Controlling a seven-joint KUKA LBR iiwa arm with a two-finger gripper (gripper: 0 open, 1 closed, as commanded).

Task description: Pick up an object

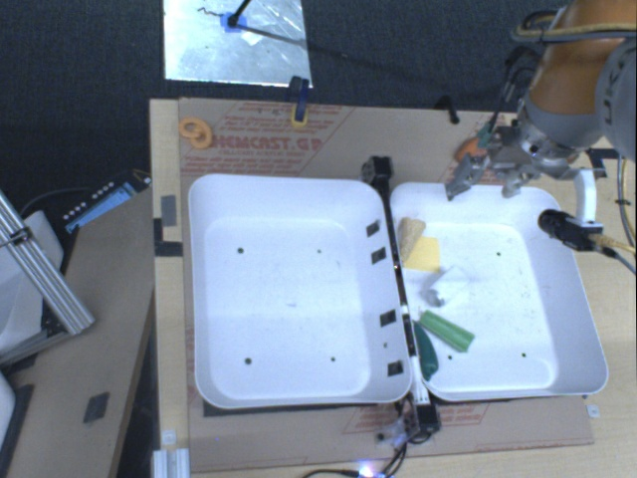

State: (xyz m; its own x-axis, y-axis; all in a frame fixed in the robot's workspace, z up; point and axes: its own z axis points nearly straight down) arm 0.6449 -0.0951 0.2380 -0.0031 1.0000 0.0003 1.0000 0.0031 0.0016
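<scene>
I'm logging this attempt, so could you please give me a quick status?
Pincer above right bin's far rim, holding nothing seen. Green object, yellow piece lying near divider. Nothing in the way.

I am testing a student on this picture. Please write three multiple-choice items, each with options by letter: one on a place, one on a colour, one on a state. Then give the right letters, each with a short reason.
1. Where do the loose objects lie?
A. in the left bin
B. in the right bin
C. on the dark floor

2. What colour is the flat square piece beside the divider between the bins?
A. yellow
B. red
C. blue

3. Where is the gripper now?
A. low among the objects
B. over the left bin
C. at the far rim of the right bin, apart from the objects

Answers:
1 B, the yellow piece, the green stick and the others all lie in the right bin.
2 A, it looks plainly yellow.
3 C, it is at the right bin's far edge and touches none of the objects.
</scene>
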